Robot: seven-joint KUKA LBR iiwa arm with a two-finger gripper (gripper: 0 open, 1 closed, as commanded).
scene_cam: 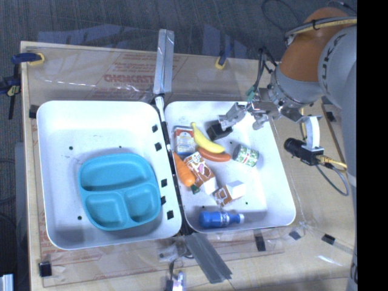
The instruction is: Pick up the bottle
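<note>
Two white bins sit side by side on a bench, seen from above at a slant. The left bin [54, 126] holds a blue divided tray [118, 190]. The right bin [276, 180] holds a clutter: a carrot [183, 171] by the left wall, a banana [206, 141] over a small can [183, 141], a red sausage [215, 156], a green can [245, 156], and two small cartons [200, 165] [229, 192]. The bottle [221, 219], blue with a white cap, lies on its side at the bin's near edge. The gripper [225, 123] hangs over the far part of that bin, well apart from the bottle; whether its claw is open or closed cannot be told.
</note>
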